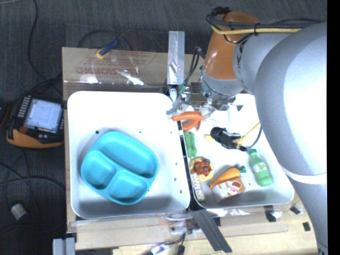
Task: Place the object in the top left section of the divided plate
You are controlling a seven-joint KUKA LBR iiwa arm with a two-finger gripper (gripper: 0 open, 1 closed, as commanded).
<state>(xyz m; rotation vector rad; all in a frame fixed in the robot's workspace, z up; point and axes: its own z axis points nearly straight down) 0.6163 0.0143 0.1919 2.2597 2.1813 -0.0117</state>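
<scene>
Gripping an orange object [189, 117], the fingers [187, 112] hover between the two bins.

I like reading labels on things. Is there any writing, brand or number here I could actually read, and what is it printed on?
Nothing here can be read for certain.
Cardboard sheet behind the bins: reddish printed lettering, too blurred to read.
Green bottle: pale label, too small to read.
Small packet in the right bin: printed front, too blurred.
Handheld device on the floor: lit screen, no legible text.
</scene>
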